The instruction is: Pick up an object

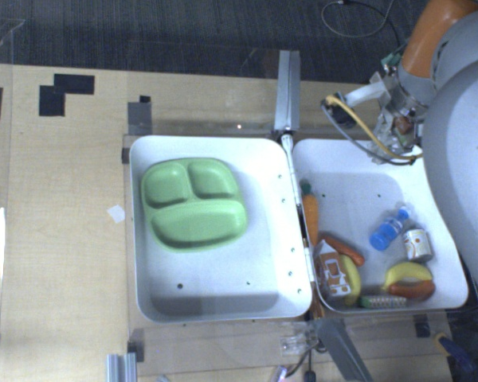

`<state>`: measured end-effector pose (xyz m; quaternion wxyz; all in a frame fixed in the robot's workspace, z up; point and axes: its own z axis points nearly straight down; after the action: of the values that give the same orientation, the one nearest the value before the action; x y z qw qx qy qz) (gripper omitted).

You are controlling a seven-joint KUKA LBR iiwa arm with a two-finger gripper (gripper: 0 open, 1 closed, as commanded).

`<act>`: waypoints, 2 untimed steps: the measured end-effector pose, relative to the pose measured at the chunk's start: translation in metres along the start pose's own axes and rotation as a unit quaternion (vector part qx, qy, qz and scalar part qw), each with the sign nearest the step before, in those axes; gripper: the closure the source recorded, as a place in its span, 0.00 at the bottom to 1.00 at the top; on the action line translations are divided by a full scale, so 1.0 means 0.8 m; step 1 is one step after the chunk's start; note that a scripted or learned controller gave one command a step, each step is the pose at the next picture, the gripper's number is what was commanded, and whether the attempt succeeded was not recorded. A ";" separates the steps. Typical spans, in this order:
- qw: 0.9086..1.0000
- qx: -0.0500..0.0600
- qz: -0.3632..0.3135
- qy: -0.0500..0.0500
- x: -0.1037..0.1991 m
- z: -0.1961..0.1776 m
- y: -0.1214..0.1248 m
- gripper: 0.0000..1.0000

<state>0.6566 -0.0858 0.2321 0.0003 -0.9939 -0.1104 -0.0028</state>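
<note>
Camera view: small blue bottle [389,231] lies tilted in right bin [358,183]; tool [396,138] grip state unclear.

In the right bin [358,183], the far half of the floor is lying bare and offering open passage, while the near half is being crowded by a carrot [310,216] along the divider, a blue bottle [389,230], a metal can [417,245], a banana [406,274] and a cluster of small items in the near-left corner. The arm [458,70] and its looping cable [358,130] are overhanging that bin's far-right corner and narrowing entry there. In the left bin [223,289], a green divided tray [194,202] is occupying the far-left portion, leaving the near strip and right side open.
</note>
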 end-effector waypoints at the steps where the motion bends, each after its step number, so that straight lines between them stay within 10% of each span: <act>1: 1.000 0.000 0.008 0.001 0.007 -0.003 0.003 1.00; 2: 1.000 0.001 0.007 0.000 0.010 0.002 -0.004 1.00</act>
<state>0.6640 -0.0812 0.2304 0.0009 -0.9947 -0.1031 -0.0028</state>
